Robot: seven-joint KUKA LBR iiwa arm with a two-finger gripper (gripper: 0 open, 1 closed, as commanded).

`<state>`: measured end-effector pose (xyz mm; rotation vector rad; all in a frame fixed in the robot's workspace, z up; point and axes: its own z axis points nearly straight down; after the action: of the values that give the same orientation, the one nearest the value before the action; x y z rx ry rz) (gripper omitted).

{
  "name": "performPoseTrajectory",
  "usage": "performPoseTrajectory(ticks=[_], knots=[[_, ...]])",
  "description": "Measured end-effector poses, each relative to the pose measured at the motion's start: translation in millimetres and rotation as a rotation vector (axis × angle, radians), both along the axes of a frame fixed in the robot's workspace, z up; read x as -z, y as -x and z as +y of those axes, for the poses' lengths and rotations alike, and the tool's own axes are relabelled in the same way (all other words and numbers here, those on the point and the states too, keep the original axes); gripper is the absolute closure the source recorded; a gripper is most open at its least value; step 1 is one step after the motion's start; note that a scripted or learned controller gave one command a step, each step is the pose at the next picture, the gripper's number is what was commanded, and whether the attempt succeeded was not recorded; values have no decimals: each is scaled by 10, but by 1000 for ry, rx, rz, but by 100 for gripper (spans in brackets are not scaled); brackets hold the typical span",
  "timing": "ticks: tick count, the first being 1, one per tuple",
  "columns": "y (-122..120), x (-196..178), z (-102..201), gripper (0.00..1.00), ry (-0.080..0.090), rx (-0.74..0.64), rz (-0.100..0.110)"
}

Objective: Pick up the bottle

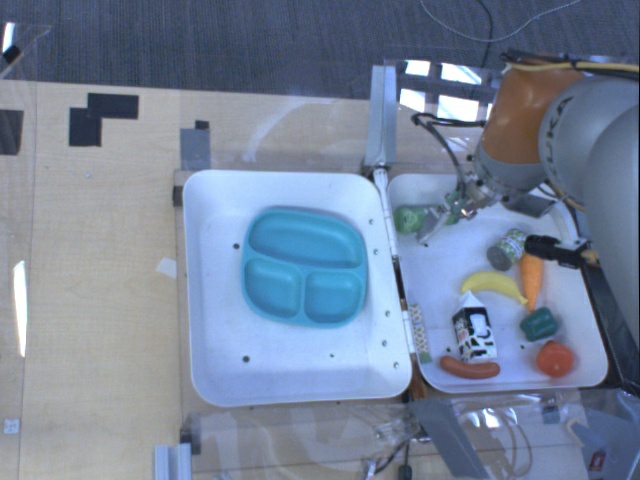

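Green bottle (410,218) lies on its side in the upper-left corner of the right bin (590,368), close against the wall shared with the left bin (200,268). Its long axis appears to run roughly left to right, the rounded green end toward the divider; the other end is hidden under the gripper, so neck direction is not confirmed.

Gripper (452,211) sits just to the right of the bottle, low over the bin floor, at or touching the bottle's right end. The arm comes in from the right, so the bottle lies leftward from the fingers, along the reach line. Whether the fingers are parted or closed: cannot tell, too small and cluttered with cable.

Other contents of the right bin, well apart from the bottle: can (507,249), carrot (532,278), banana (493,286), milk carton (474,333), sausage (469,368), tomato (555,358). Blue divided tray (303,265) occupies the left bin.

Judgement: a grasp across the bottle's short axis looks needed; the near wall leaves little room on the left side.
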<state>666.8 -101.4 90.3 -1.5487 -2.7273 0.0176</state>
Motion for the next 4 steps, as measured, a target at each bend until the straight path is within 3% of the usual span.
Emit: performPoseTrajectory(ticks=[1, 2, 3, 4], knots=[[-20, -119, -22, 100, 5, -1, -10], [61, -979, 807, 100, -8, 50, -21], [41, -1106, 821, 100, -9, 45, -29], [-36, -971, 983, 100, -7, 0, -19]])
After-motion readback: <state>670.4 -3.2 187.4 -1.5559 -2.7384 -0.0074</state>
